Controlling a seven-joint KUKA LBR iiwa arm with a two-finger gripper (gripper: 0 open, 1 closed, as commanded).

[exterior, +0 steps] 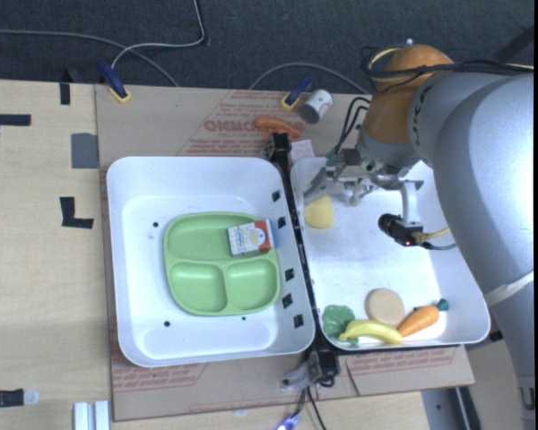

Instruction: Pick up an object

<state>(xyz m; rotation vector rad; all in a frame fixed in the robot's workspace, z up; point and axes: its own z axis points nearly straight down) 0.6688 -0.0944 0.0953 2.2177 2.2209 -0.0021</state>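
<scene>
- Gripper [334, 189], metal, over right bin [448, 267]; grip state unreadable.
- Rounded pale-yellow lump [319, 212] just below the gripper, near the divider.
- Left bin: matte green sectioned plate [206, 280] bearing a small carton [249, 238].

The right bin [448, 267] lies bare through its middle. A yellow lump [319, 213] blocks its far-left corner; broccoli [338, 318], banana [371, 331], cookie [385, 305] and carrot [419, 320] crowd its near edge.

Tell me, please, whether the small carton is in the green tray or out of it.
In: the small carton lies inside the green tray, in its upper right compartment.
</scene>
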